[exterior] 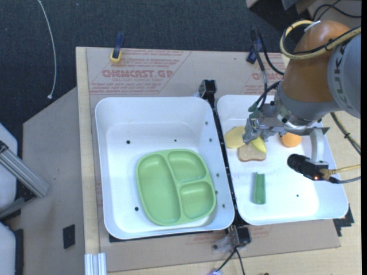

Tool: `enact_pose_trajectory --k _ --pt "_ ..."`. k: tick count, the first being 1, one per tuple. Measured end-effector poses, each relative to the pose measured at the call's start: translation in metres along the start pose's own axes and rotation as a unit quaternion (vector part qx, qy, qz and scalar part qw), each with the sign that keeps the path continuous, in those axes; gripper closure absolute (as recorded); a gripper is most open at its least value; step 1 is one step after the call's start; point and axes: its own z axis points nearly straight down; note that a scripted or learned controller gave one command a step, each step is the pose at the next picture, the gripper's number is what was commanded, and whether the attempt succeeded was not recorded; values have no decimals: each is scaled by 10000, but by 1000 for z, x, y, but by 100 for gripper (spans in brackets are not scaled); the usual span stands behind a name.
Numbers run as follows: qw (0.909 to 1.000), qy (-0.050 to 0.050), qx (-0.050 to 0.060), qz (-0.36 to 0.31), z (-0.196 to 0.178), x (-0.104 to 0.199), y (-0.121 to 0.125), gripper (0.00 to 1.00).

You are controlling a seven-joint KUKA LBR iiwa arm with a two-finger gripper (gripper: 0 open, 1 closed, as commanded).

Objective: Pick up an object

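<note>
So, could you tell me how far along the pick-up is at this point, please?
Done: the gripper is down in the right bin, over the cluster of yellow pieces and a tan slice. In hand: nothing visibly held; the view does not show a grasp. Left: closing on a piece and lifting it. The green stick and orange piece lie untouched; the green tray sits in the left bin.

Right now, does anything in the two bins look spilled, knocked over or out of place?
Nothing stands out. The green divided plate lies flat in the left bin. In the right bin, the green stick lies apart, and the yellow and tan pieces sit clustered under the gripper.
</note>
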Motion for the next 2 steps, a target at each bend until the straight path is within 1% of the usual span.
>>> enact_pose_trajectory --k 1,2 --pt "10000 -8 -23 -14 -3 42 10 100" --pt "10000 -7 -23 -19 5 91 29 100"
